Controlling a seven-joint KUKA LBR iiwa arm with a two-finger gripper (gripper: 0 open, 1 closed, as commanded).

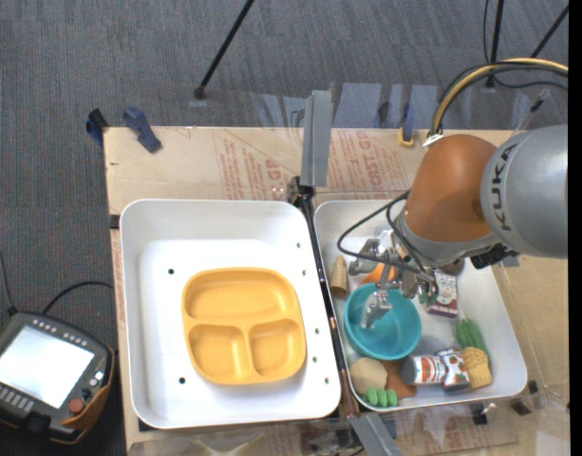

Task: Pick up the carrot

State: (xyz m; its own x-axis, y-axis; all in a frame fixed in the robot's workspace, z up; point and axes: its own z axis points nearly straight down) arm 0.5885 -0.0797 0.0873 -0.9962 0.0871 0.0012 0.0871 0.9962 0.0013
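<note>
One teal bowl [383, 326] beside carrot [372, 274].

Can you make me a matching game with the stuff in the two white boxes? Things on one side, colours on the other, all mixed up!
Things:
1. divided plate
2. bowl
3. corn cob
4. carton

Colours:
A. teal
B. red and white
C. plain orange-yellow
D. yellow with green leaves

Pairs: 1-C, 2-A, 3-D, 4-B
</note>
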